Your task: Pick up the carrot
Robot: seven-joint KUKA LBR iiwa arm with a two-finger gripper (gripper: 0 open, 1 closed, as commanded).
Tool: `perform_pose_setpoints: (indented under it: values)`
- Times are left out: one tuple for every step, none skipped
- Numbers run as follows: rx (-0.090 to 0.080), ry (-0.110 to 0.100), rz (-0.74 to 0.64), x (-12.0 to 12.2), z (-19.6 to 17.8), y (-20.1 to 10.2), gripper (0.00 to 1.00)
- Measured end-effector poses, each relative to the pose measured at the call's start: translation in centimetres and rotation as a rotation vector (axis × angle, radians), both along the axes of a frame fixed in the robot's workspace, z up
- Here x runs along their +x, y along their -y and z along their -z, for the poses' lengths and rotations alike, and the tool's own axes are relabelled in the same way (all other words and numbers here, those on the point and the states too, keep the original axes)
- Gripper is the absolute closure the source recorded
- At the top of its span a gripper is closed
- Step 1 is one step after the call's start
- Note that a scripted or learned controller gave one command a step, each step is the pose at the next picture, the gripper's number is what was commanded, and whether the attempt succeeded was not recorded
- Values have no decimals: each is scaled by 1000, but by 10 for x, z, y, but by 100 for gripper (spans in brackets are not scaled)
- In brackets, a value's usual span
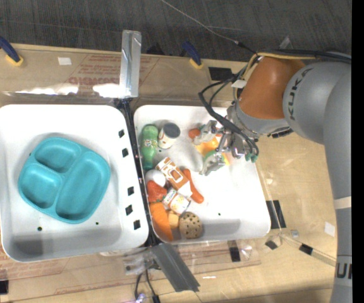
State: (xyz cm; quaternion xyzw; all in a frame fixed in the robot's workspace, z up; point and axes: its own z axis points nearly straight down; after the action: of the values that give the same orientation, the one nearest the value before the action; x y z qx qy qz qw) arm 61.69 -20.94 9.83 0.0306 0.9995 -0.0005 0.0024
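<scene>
Orange plastic formed the carrot [193,190], a toy piece lying in the right bin [245,201] among a cluster of play food near the bin's left wall. It rested just beside a small printed carton [170,171], with a cookie [190,225] lower down. Its long axis ran diagonally, from upper left to lower right in the camera view; which end was the tip could not be resolved. Judged from appearance, the piece would be light, rigid and somewhat slick, so a grasp across the narrow width at mid-length, jaws square to the long axis, would suit best. The gripper [223,151] hung over the upper part of the same bin, apart from the carrot. Its opening, and whether it held anything, could not be determined from the view.
</scene>
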Motion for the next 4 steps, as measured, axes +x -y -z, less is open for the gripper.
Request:
perform_pose_setpoints:
  values:
    - [-1, 2, -123, 21, 4, -1, 0]
    - [-4, 8, -129, 23, -9, -2, 100]
    - [-4, 2, -126, 42, -18, -67, 100]
    - [-4, 6, -172, 42, -102, -42, 100]
